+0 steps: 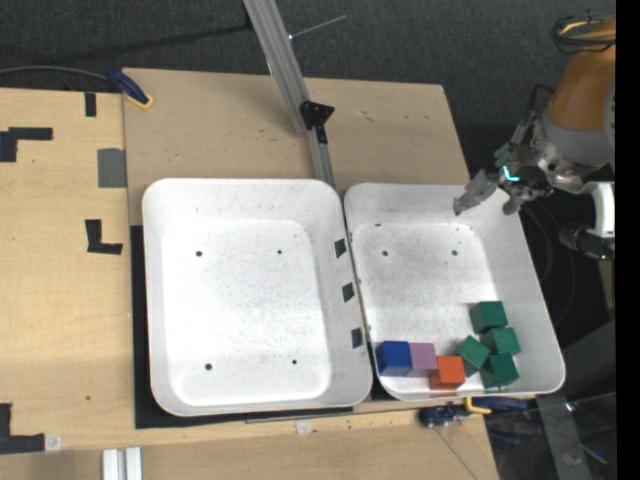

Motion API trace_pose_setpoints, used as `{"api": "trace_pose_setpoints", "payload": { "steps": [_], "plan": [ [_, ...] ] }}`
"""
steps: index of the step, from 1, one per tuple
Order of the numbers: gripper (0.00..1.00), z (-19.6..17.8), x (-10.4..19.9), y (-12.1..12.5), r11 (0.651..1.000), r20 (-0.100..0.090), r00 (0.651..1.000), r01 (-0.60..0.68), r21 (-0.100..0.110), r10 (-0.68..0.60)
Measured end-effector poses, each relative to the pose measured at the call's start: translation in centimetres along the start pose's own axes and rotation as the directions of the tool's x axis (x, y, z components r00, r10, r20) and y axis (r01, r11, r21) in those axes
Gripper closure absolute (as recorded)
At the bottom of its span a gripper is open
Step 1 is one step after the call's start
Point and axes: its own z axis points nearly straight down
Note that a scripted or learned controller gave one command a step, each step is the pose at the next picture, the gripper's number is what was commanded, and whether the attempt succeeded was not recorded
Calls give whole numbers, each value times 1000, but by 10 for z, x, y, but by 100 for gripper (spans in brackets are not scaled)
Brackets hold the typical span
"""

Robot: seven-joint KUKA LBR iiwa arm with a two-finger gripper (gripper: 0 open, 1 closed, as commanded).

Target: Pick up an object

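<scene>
Several small blocks lie bunched in the near right corner of the right bin (420, 258): a blue cube (394, 357), a purple cube (423, 355), an orange cube (449, 370) and several green blocks (490, 316). My gripper (487, 204) hangs over the far right corner of that bin, well away from the blocks. Its fingers (468, 201) are spread open and hold nothing. The orange-banded arm (583, 98) comes in from the right edge.
The left bin (240, 288) sits beside the right one, sharing a middle rim. A slanted metal pole (285, 58) runs down to the gap between the bins. The wooden bench (60, 228) extends to the left.
</scene>
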Motion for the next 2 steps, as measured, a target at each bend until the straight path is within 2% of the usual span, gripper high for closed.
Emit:
{"api": "trace_pose_setpoints", "payload": {
  "steps": [1,2],
  "plan": [
    [0,-3,0,1,1000,2,1000,1,-4,-1],
    [0,61,6,1,1000,0,1000,2,2,-2]
  ]
}}
